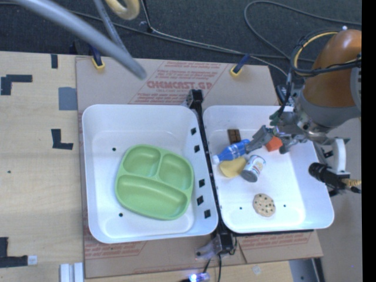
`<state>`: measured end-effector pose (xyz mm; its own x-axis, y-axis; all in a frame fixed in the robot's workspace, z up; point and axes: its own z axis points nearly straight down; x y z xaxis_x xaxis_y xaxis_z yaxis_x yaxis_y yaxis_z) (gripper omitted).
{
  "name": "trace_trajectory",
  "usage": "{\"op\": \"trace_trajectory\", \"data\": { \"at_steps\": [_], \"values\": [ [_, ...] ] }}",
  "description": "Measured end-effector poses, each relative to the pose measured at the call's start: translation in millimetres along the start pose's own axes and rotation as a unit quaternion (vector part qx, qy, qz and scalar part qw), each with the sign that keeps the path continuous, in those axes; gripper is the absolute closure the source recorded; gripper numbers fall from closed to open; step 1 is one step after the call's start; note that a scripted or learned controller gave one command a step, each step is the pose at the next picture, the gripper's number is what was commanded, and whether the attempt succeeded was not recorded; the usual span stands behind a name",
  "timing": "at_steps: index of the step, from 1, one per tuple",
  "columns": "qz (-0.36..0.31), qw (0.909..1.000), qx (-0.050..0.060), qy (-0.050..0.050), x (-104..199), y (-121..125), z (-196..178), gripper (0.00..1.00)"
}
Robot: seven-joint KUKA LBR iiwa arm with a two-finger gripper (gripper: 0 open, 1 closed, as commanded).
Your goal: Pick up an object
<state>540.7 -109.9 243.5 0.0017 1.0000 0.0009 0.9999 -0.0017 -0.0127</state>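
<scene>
The right bin [296,207] holds a blue bottle [231,151], a yellow piece [232,167], a small tin can [253,168], a cookie [264,205], a brown block [234,136] and an orange object [272,144]. My gripper [262,140] hangs low over the middle of this bin, just right of the bottle and above the can. Whether it touches the can or the orange object I cannot tell.
A green divided plate [155,181] lies in the left bin [97,157]. A black divider [202,163] runs between the bins. Cables [276,16] trail across the dark floor behind. A grey pole [76,22] crosses the upper left.
</scene>
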Motion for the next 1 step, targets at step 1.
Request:
{"op": "trace_trajectory", "data": {
  "at_steps": [1],
  "values": [
    [-0.001, 1.0000, -0.006, -0.001, 0.2, 2.2, -5.7, 0.00]
  ]
}}
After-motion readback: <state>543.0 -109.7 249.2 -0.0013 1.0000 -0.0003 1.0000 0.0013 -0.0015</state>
